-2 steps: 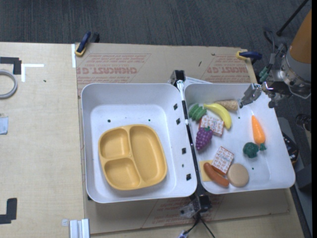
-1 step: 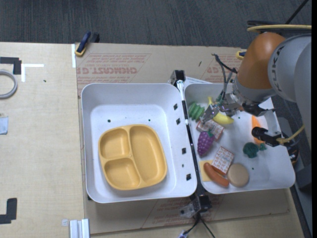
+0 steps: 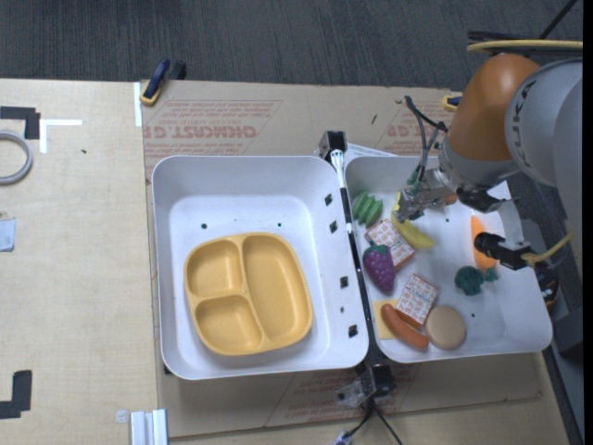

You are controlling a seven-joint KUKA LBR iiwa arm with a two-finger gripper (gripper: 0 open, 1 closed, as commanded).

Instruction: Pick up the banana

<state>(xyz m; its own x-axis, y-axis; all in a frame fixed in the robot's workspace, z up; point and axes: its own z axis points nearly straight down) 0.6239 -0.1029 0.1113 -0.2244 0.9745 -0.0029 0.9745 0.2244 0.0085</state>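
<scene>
Small curved yellow plastic banana (image 3: 413, 234): lying in the right-hand shallow white bin (image 3: 519, 327), in its upper middle part, tilted from upper left to lower right. Upper end tucked right under the two-finger gripper (image 3: 409, 206), which hangs low over that end; whether touching, impossible to tell. State of the claw: cannot tell, tips too small and dark against the clutter.

Just left of the banana: a small pink-and-white printed box (image 3: 390, 242), touching or nearly touching it. Above that, by the bin's left wall: a green ridged vegetable toy (image 3: 367, 209). Below the box: a purple bunch of toy grapes (image 3: 379, 267). Further down: a second red-and-white printed carton (image 3: 417, 298), then a round tan bun-like disc (image 3: 446, 327) and, beside it on the left, an orange-red sausage toy (image 3: 403, 326) lying slantwise near the bin's lower left corner. To the right of the banana, well apart: a dark green broccoli toy (image 3: 472, 280) and an orange carrot-like piece (image 3: 481, 239), partly hidden by black wrist hardware.

Above the gripper: the grey arm with its orange band (image 3: 491, 109), reaching in from the right, loose cables trailing down the wrist.

In the left-hand shallow white bin (image 3: 241, 179): a yellow three-compartment plastic plate (image 3: 246, 292), lying flat, slightly rotated. Both bins resting on brown printed cardboard (image 3: 213, 123) over a pale wooden bench (image 3: 65, 276).
</scene>
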